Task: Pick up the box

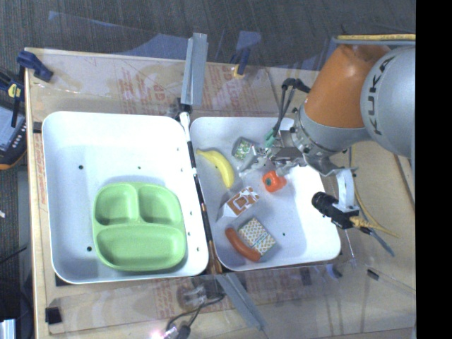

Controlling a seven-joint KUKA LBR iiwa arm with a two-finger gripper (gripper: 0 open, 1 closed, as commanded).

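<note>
Box (242, 201) in the right bin (321, 242), lower-left of the end effector (277, 158) (finger state unclear), apart.

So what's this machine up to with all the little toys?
A grey and orange robot arm reaches over the right-hand white bin, its gripper low among toy food. It is meant to pick up the box, which lies flat on the bin floor beside a banana, a sausage and an orange piece. The left bin holds a green divided tray.
</note>
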